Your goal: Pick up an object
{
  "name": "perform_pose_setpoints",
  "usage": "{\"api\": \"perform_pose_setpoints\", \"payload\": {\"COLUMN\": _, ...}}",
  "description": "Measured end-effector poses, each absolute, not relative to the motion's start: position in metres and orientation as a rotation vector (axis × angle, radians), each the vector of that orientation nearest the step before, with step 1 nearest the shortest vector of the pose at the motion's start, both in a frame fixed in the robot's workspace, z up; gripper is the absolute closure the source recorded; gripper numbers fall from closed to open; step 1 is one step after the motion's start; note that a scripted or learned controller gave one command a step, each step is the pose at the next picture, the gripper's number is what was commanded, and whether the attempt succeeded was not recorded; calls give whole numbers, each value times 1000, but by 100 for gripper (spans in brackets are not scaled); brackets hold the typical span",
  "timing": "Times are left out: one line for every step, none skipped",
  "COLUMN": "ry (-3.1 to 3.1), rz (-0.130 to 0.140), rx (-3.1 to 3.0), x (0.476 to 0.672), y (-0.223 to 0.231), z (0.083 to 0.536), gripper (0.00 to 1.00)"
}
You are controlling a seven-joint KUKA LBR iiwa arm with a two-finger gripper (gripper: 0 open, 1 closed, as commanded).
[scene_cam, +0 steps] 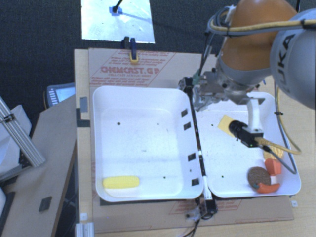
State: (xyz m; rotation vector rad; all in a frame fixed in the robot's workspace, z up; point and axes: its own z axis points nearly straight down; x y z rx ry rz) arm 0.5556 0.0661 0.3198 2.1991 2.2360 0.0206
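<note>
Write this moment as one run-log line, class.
hand: over rear of right bin | left bin: yellow oblong, front-left corner | right bin: yellow flat piece, brown disc, orange pieces

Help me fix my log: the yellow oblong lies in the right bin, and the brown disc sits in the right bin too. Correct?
No. The camera view shows the yellow oblong in the left bin; the brown disc does sit in the right bin.

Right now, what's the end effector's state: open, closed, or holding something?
End effector: cannot be told; it hangs over the right shallow white bin, near its far left corner.
</note>
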Motion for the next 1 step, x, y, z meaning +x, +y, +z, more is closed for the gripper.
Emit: {"api": "perform_pose_setpoints", "payload": {"ry": 2236, "rz": 12, "rx": 2204, "x": 525, "y": 157, "z": 364, "gripper": 100}}
